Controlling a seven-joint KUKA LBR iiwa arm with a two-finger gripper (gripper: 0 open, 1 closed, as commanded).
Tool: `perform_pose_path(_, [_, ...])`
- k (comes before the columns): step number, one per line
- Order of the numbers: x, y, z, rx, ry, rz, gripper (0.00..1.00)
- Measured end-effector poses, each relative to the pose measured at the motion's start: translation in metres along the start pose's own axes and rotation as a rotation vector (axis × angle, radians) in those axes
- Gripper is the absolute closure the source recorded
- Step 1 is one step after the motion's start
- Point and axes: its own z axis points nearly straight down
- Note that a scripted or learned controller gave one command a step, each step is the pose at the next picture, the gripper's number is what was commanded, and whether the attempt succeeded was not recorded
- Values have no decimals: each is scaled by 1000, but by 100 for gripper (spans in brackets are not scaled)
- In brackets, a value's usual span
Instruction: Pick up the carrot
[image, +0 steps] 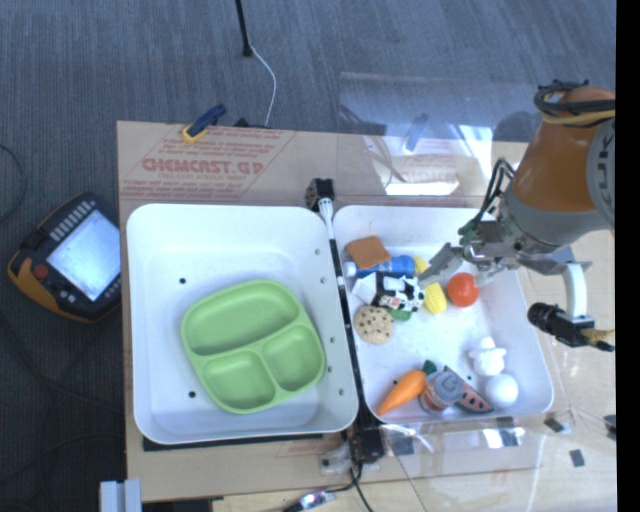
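The orange carrot (400, 391) with a green top lies near the front edge of the right bin (530, 340), tip pointing to the front left, touching a small can (438, 391). My gripper (462, 258) hovers over the back half of that bin, just above a red tomato (461, 290) and well behind the carrot. Nothing can be seen held in it.
Toast (368, 251), a blue toy (400, 265), a yellow piece (435, 298), a cookie (373, 323), a watermelon slice (472, 402) and white pieces (492, 358) share the right bin. A green divided plate (255, 345) lies in the left bin (160, 240). A teach pendant (65, 255) rests far left.
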Motion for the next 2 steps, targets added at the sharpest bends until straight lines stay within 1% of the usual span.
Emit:
perform_pose_path(1, [6,-57,124,-7,2,42,0])
perform_pose_path(2, [29,-66,126,-30,-12,94,0])
